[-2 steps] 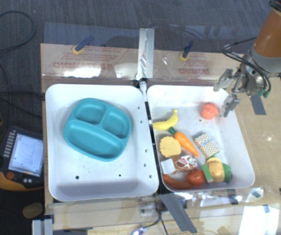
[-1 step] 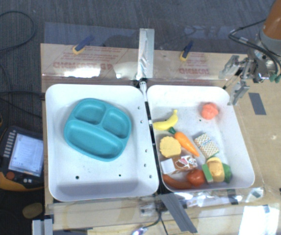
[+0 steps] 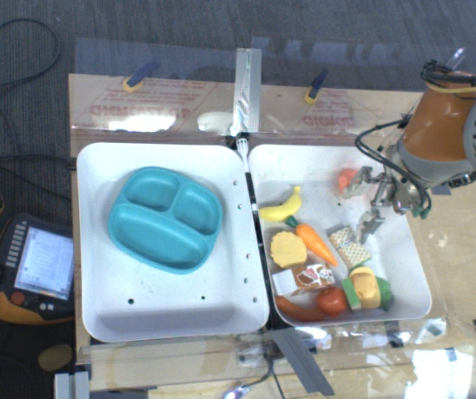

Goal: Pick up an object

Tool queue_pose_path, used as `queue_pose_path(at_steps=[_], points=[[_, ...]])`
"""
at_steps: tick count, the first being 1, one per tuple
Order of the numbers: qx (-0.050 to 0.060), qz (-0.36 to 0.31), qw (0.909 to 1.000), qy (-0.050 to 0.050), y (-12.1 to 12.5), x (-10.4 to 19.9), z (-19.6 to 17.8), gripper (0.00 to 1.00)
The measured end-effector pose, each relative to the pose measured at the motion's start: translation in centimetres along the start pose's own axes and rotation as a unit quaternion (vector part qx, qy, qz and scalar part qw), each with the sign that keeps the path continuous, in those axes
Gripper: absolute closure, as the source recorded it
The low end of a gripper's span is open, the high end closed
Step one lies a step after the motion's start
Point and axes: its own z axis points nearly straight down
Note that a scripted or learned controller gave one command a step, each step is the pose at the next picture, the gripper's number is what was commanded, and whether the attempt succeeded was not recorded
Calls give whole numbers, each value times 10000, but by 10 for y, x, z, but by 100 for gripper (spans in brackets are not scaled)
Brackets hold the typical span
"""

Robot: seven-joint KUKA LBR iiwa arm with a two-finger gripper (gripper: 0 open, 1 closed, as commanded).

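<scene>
Here, nothing is held yet: the gripper (image 3: pixel 369 202) is seen spread wide above the right bin (image 3: pixel 416 260), and toy food, including a carrot (image 3: pixel 315 243), is left beneath it unlifted.

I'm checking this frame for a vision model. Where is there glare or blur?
In the camera view, glare whitens the clear sheet behind the left bin; the teal divided plate and banana look fairly sharp; the gripper over the right bin is soft, its fingers hard to read.
</scene>
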Motion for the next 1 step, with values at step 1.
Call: queue_pose_path(at_steps=[1], points=[[22, -582, 9983, -66, -2, 32, 6, 0]])
